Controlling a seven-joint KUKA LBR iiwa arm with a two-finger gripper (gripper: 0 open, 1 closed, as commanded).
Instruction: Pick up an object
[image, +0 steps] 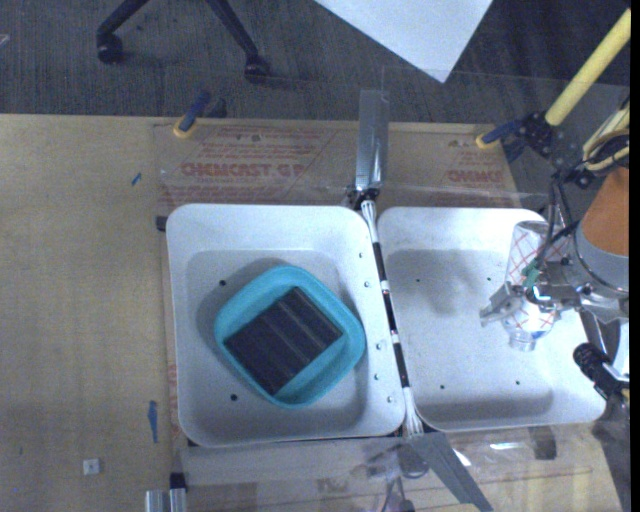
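Bins side by side on wooden surface (80, 300): left bin (190, 235) holds a turquoise square tray (345, 325) w/ dark ribbed insert (282, 340), sitting angled near centre. KUKA arm (608, 235) reaches in from right, end effector (520, 310) low over right bin (440, 230), near its right side. Finger spread can't be made out amid glare & wiring; nothing visibly gripped.

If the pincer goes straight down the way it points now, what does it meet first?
Probably the bare white floor of the right bin. The pincer hangs over that bin's right side, with nothing seen beneath it, though depth is hard to judge from this slanted view.
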